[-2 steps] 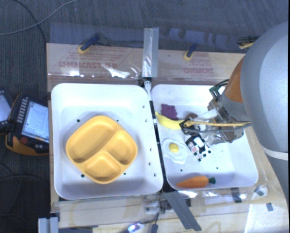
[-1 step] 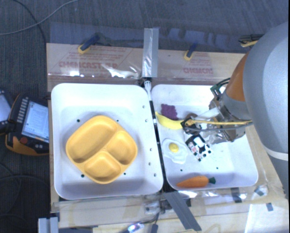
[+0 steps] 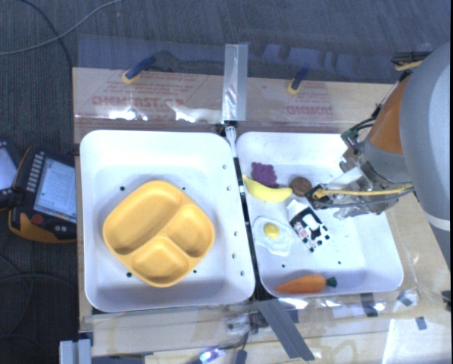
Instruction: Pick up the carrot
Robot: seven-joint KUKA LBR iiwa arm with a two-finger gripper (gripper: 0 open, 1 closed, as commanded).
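Two shallow white bins are seen side by side on the bench. In the left bin [image 3: 94, 203] lies one yellow divided plate [image 3: 159, 232]. The right bin [image 3: 378, 268] holds one carrot [image 3: 305, 283] by its near wall, with one fried egg [image 3: 273, 232], one banana [image 3: 267, 191], one purple grape bunch [image 3: 265, 174], one brown round piece [image 3: 301, 183] and one black-and-white block [image 3: 309, 227] beyond the carrot. The gripper [image 3: 319, 196] is poised above the block; nothing is seen between its fingers, whose spread cannot be told.
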